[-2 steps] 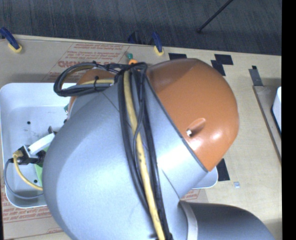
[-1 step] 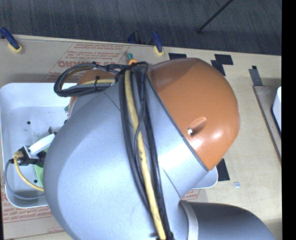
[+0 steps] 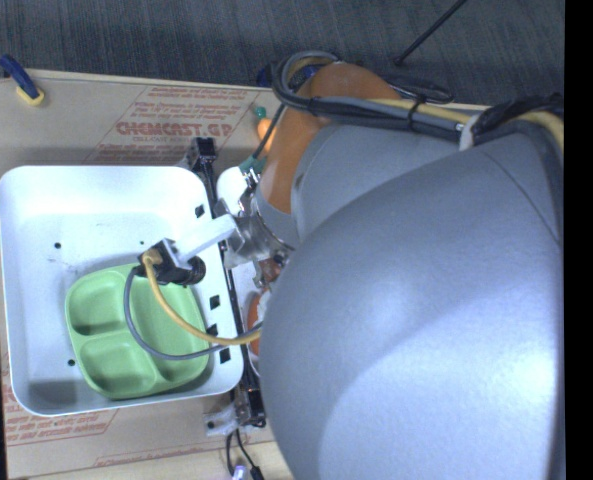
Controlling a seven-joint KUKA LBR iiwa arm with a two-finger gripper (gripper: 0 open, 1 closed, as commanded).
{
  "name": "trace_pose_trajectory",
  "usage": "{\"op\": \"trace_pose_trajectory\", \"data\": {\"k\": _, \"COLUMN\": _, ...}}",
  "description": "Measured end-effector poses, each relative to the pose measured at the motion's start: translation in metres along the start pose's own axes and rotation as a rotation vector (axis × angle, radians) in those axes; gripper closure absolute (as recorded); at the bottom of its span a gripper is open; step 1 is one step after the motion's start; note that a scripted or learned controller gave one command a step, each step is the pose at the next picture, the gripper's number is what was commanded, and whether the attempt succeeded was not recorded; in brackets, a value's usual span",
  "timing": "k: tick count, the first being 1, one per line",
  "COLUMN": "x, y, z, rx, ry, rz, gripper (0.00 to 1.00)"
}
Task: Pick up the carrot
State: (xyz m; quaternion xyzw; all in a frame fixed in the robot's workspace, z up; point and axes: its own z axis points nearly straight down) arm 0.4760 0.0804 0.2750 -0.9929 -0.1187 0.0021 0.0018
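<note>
The grey arm (image 3: 416,308) covers most of the right bin, and its claw (image 3: 259,256) sits low at the divide between the 2 bins, largely hidden under the wrist; whether it is open or closed, or has hold of anything, cannot be told. Just below the claw, at the arm's edge, a small orange sliver (image 3: 254,340) shows, possibly the carrot, mostly hidden. To the view's left of the claw lies the left bin (image 3: 36,198), holding a green divided tray (image 3: 106,348). Far up-left of the claw, a blue-and-yellow clamp (image 3: 21,78) rests at the worktop (image 3: 146,128) corner.
</note>
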Motion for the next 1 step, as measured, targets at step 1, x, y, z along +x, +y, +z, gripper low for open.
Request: {"op": "trace_pose_trajectory", "data": {"k": 1, "x": 0.0129, "y": -0.0388, "z": 0.1822, "rx": 0.001, "ry": 0.009, "rz": 0.030, "gripper": 0.00}}
